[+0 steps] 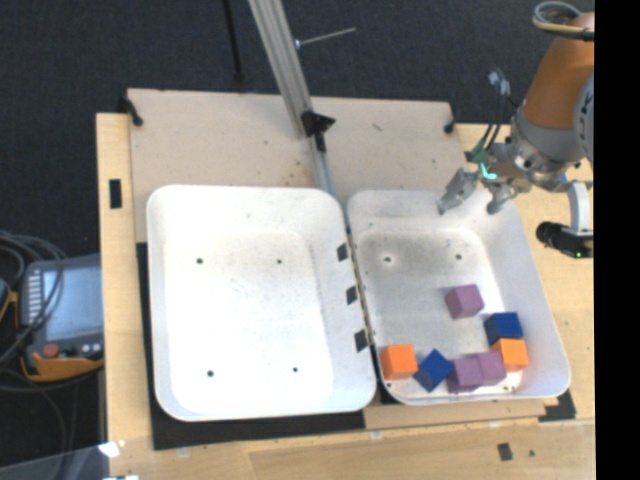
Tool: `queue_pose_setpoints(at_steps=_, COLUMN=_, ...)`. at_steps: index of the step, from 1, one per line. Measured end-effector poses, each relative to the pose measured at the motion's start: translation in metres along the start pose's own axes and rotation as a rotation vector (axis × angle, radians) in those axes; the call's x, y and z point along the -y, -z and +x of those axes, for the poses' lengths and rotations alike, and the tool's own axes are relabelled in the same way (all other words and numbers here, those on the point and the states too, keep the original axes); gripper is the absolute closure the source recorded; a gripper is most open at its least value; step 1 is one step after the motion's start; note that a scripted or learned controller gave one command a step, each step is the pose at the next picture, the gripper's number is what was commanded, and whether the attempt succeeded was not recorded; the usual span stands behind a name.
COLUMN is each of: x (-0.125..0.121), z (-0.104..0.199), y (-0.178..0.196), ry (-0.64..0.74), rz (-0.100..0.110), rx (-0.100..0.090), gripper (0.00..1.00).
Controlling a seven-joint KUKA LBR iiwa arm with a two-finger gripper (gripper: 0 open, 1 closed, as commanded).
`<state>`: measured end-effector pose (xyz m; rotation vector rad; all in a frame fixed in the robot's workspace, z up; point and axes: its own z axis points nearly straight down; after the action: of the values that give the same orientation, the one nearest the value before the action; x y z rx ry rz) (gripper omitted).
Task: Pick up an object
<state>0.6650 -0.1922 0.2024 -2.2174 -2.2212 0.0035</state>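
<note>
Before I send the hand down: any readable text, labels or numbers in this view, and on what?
None readable.
Pendant screen left of the bench: too blurred to make out any text.
Blocks in the right bin: plain faces, no markings.
Hand: no legible label.

Right bin (520, 258), near end: 3 purple, 2 orange, 2 blue blocks (464, 301), most clustered along near wall.

Open floor above blocks (468, 352) crowding near wall.
</note>
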Motion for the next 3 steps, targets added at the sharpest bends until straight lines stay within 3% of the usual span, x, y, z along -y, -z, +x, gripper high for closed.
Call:
queue_pose_setpoints(at_steps=1, x=-0.001, z=-0.001, y=0.003, ry=0.003, rz=-0.004, rx=0.004, gripper=0.0)
queue_pose_setpoints(at_steps=3, x=-0.008, z=-0.009, y=-0.088, ry=-0.001, rz=-0.002, rx=0.003, gripper=0.0)
